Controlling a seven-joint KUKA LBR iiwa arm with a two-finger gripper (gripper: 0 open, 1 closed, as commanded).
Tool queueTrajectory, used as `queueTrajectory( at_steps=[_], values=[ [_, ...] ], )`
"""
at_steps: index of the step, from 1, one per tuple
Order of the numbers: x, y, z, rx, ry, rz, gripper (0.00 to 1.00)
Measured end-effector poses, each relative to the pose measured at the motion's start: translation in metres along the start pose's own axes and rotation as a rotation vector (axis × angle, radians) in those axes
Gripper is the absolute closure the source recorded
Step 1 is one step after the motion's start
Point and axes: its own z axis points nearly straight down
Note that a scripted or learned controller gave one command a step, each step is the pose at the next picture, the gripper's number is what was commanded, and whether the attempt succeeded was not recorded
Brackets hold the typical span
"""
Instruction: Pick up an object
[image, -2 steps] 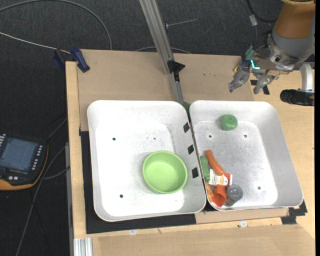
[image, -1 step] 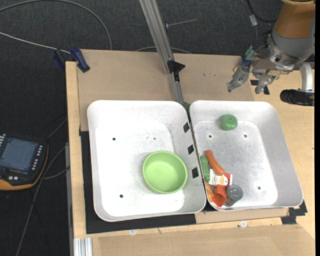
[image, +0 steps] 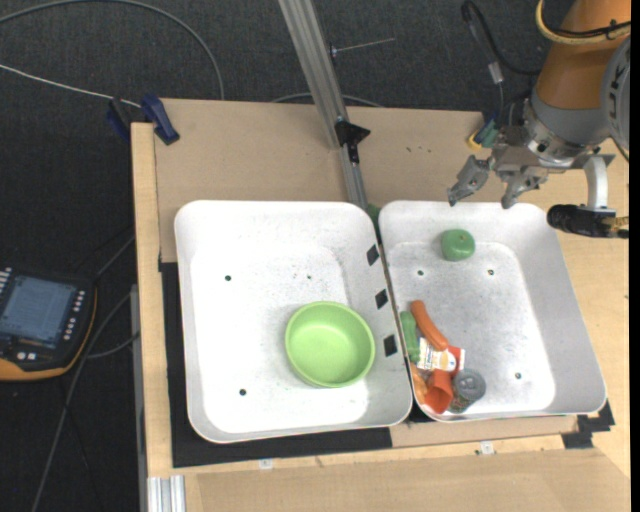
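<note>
Above the right bin's (image: 560, 300) far rim: gripper (image: 487, 190), fingers apart, holding nothing; descend squarely over one item. Left bin (image: 210, 260): green bowl (image: 330, 343). Right bin: orange packet (image: 432, 350) at near corner beside grey disc (image: 468, 383); small green round piece (image: 457, 244), nearest the gripper.

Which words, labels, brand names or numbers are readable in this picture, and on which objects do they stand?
None can be read.
Orange packet in the right bin: its white label carries print, too small and blurred to read.
Handheld pendant on the floor: its screen is lit, but the content is unreadable.
</note>
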Motion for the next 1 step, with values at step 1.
queueTrajectory(
  at_steps=[1],
  values=[
    [-0.0089, -0.0046, 0.0496, 0.0, 0.0, 0.0, 0.0]
  ],
)
